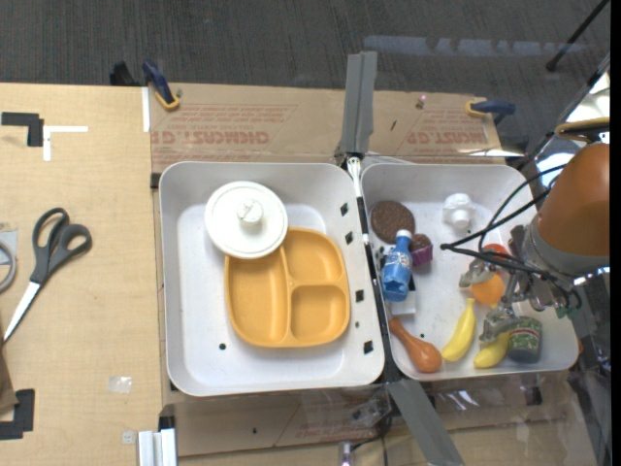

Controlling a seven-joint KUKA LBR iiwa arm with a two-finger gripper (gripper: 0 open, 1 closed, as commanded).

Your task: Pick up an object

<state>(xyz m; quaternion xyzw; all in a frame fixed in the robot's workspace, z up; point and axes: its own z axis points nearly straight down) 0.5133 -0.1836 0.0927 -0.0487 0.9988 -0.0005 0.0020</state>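
While I hold gripper (497, 304) above banana (460, 333) | approach step | finger state: cannot tell | next: descend left.

Bare floor is left in the right bin (543, 178) above and right of the blue bottle (396, 272); passage below it is blocked by the bananas (460, 332), a can (524, 339) and cables (490, 231).
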